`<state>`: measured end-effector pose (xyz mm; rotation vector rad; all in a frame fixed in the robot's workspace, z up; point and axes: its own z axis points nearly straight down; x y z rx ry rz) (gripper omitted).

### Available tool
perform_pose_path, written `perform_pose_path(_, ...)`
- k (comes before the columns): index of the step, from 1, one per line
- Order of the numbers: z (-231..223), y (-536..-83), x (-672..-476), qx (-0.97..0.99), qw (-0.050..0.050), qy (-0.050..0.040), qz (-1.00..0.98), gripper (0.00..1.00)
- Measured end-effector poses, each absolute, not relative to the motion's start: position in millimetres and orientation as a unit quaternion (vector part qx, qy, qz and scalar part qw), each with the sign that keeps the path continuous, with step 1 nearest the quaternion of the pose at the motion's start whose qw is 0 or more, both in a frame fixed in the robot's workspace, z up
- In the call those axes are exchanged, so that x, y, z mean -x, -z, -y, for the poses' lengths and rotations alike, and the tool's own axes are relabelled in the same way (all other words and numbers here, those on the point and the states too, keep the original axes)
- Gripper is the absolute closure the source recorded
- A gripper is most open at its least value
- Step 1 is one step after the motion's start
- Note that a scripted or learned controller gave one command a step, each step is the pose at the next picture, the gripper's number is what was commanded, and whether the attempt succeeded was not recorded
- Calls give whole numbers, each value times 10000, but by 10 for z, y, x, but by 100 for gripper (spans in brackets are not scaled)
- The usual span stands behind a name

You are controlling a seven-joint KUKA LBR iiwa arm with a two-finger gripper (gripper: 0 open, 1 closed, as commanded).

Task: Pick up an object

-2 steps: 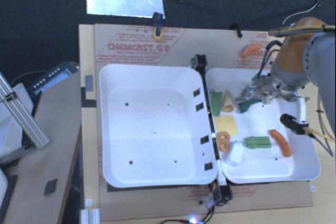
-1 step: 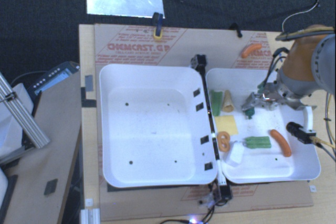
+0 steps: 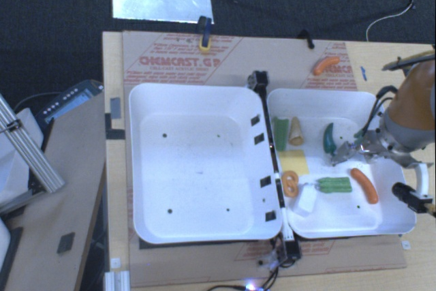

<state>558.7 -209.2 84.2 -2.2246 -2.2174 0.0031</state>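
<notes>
Jaw state cannot be told; gripper (image 3: pixel 343 153) hangs by the upright green pepper (image 3: pixel 329 138), orange sausage (image 3: pixel 364 185) lying diagonally nearby

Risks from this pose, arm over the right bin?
1. The gripper sits beside the dark green piece; closing may nudge it aside, not grasp it.
2. The orange sausage and green block lie close below; descending could bump them.
</notes>
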Motion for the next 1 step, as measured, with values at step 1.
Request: perform_pose_path(1,1713,-2570,-4876,7056,-64,43,7086,0)
